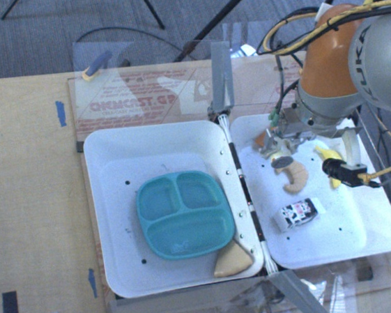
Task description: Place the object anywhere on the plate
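The arm (352, 50), grey with a smooth orange band, reached in from three o'clock over the right bin (372, 230). The step in hand looked like the pick: the gripper (279, 151) hung low at the bin's eleven o'clock corner, just above the croissant (297, 176). Whether it was open or closed on anything could not be told, since its tip was lost among dark parts and cables.

The left bin (109, 197), shallow white plastic with rounded corners, held the plate (185, 214), a teal tray with three moulded compartments and a matte look. A tan wedge (232, 261), bread-like, lay at the plate's five o'clock edge, off it.

In the right bin, the croissant was a pale brown crescent, probably the thing to be moved. A small black-and-white carton (299, 213) lay at its six o'clock, apart. A yellow banana-like piece (328, 154) lay at three o'clock.

The next move probably called for a firm grasp, then a carry toward nine o'clock over the divider.
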Controlling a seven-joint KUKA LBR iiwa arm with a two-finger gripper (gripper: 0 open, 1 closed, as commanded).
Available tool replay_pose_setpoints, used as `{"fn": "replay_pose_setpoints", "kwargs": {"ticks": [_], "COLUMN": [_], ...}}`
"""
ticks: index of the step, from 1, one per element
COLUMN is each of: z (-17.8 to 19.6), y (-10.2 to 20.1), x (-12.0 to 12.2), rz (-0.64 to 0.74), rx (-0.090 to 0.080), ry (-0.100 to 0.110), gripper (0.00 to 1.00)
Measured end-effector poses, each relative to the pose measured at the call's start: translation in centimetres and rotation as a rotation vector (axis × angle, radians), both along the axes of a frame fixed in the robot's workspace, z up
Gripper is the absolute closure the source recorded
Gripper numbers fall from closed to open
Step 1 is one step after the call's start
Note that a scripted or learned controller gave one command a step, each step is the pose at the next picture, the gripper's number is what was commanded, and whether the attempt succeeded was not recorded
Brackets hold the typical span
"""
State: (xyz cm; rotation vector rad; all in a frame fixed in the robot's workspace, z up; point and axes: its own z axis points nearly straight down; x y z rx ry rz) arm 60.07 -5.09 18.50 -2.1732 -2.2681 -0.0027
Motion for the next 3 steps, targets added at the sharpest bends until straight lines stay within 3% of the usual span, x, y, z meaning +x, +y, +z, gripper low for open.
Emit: {"fn": "replay_pose_setpoints", "kwargs": {"ticks": [1,2,3], "z": [2.6,-4.7,-4.6], "y": [9.2,16.9,16.9], "x": [5.5,-0.6,-0.5], "rz": [-0.102,-0.058,-0.059], "rx": [-0.001,-0.001,-0.001], "ry": [-0.001,0.003,0.002], "gripper": [1.00,1.00,0.00]}}
